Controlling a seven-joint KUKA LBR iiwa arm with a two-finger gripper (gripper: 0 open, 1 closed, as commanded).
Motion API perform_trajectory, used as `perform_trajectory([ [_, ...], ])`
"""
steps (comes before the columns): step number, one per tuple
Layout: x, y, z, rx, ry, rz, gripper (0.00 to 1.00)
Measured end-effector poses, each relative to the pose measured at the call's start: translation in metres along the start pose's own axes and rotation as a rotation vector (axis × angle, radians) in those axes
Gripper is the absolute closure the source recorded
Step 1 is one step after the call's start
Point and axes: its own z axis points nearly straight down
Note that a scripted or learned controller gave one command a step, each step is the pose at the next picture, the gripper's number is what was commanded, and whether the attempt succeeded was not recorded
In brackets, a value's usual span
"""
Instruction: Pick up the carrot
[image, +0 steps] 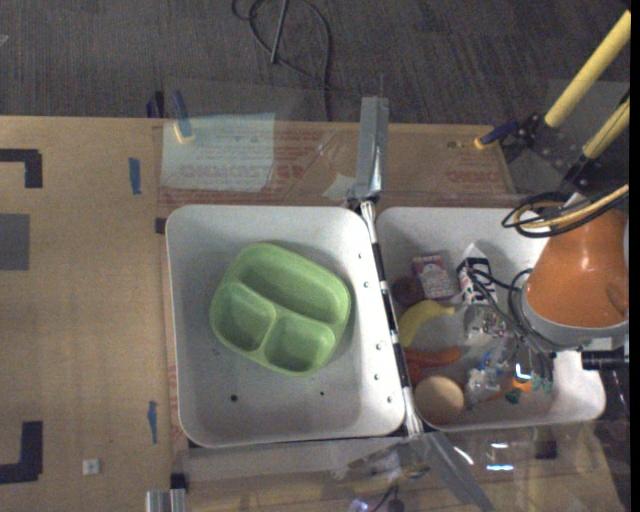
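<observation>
Reaching in from the right, the arm (580, 270) hangs over the right bin (570, 400), orange band up top, w/ cables looped round the wrist. Its gripper (497, 372) sits low among the food, near the bin's front. Can't tell how far apart the fingers are or whether they've got anything; too much clutter and blur down there.

The carrot (438, 355) lies flat in the right bin, just left of the gripper, an orange strip between the yellow banana (425, 320) behind it and the tan egg (439, 398) in front. It looks to be touching or nearly touching both; hard to say which.

Further back in that bin, a small pink-and-white carton (434, 274) and a dark round thing (406, 290) beside it.

Left bin (200, 390) holds a green divided plate (282, 308), three sections, sitting about mid-bin, turned at an angle.

Both bins rest side by side on the wooden bench (80, 330), w/ bits of blue tape (135, 175) stuck on it.
</observation>
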Motion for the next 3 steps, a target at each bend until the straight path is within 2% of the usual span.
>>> perform_trajectory([
  [1, 0.005, -0.015, -0.030, 0.001, -0.001, -0.091, 0.00],
  [2, -0.001, -0.033, 0.000, 0.000, -0.002, -0.465, 0.00],
  [3, -0.014, -0.051, -0.020, 0.001, -0.002, -0.419, 0.00],
])
